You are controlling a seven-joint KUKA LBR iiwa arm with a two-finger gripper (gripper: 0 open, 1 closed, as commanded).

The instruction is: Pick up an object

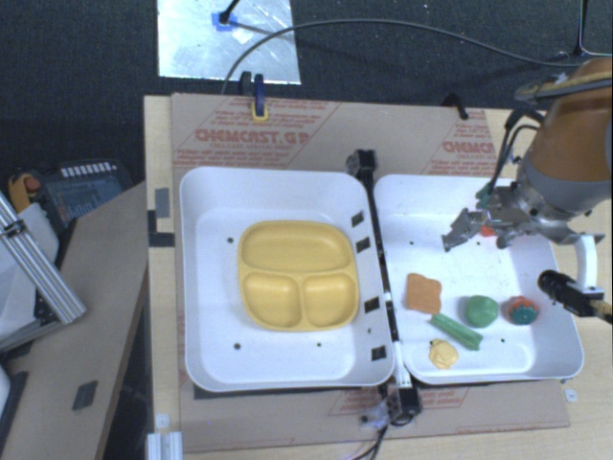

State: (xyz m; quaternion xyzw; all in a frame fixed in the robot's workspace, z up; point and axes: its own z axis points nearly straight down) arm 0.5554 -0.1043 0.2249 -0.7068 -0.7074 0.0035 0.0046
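My gripper (464,229) hangs over the upper middle of the right bin (551,357), open, with nothing between its fingers. A small red-orange piece (490,228) shows just behind it; I cannot tell whether it is an object or part of the hand. Below the gripper, along the bin's front, lie an orange block (422,293), a green ball (481,310), a green stick (456,331), a small yellow item (442,354) and a red-and-teal ball (522,310). All are apart from the gripper.
The left bin (206,257) holds a yellow divided plate (297,274). A black ridge (375,257) separates the two bins. The arm's orange band (575,127) and a black fitting (567,292) overhang the right bin's right side.
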